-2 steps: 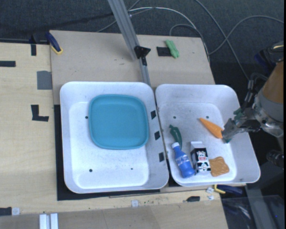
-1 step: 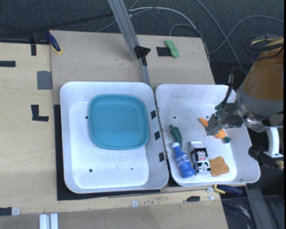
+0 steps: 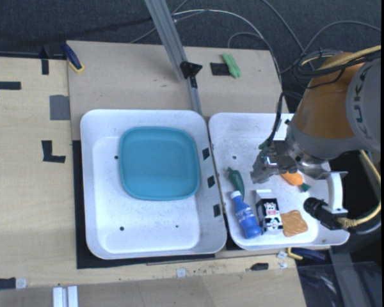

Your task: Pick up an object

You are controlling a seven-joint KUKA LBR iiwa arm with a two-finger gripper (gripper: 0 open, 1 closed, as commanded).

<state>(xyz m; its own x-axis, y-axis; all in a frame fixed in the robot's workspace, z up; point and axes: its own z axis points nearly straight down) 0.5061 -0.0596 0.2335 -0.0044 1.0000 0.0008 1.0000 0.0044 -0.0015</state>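
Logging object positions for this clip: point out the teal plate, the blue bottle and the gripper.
teal plate (image 3: 159,163), camera view, centre of its flat face.
blue bottle (image 3: 246,217), camera view, middle of its body.
gripper (image 3: 264,169), camera view, between its fingertips, over the right bin.

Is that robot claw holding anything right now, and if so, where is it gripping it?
It cannot be told. The gripper sits low in the right bin, above the green tool and blue bottle, with nothing visible between its tips.
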